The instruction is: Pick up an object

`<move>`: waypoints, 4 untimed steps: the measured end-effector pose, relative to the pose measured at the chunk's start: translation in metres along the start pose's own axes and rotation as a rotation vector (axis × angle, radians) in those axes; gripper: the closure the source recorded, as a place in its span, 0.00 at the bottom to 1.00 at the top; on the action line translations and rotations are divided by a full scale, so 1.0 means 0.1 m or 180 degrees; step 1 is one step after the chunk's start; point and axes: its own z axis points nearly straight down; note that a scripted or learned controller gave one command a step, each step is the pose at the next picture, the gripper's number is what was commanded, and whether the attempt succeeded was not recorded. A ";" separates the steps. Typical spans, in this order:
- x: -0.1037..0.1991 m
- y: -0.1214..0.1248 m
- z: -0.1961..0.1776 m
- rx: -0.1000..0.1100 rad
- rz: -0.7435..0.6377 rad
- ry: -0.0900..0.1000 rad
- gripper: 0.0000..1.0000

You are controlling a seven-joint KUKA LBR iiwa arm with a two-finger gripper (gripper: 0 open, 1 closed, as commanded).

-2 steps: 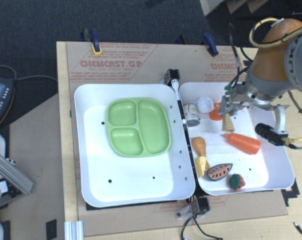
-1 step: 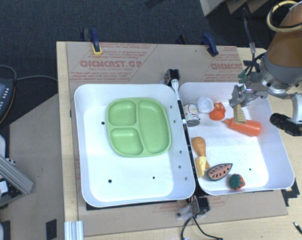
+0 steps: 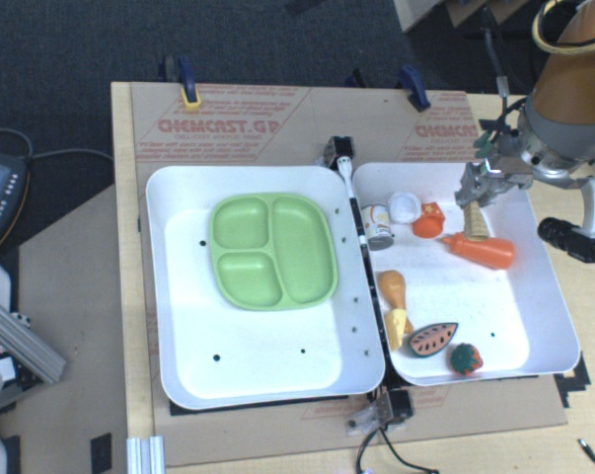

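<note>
Above the right bin's [image 3: 544,294] glossy orange carrot [image 3: 483,251], metal fingers [image 3: 472,192], possibly closed, grip unclear.

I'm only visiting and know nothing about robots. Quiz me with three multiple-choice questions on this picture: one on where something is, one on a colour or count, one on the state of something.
1. Where does the green divided plate lie?
A. In the left bin
B. In the right bin
C. On the floor

2. How many compartments does the plate have?
A. Two
B. Three
C. Five

3. How does the carrot lie?
A. Standing on end
B. On its side on the bin floor
C. On the plate

Answers:
1 A: it sits in the left bin, apart from the toys.
2 B: two small sections and one long one.
3 B: it lies flat in the right bin, just below the gripper.
</note>
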 end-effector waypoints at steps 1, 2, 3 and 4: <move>0.34 -0.34 -0.07 0.0025 -0.0008 0.0010 1.00; 0.71 -0.66 0.05 0.0030 -0.0008 0.0011 1.00; 1.23 -0.85 0.06 0.0026 -0.0015 0.0011 1.00; 1.25 -0.94 -0.10 0.0008 -0.0003 0.0006 1.00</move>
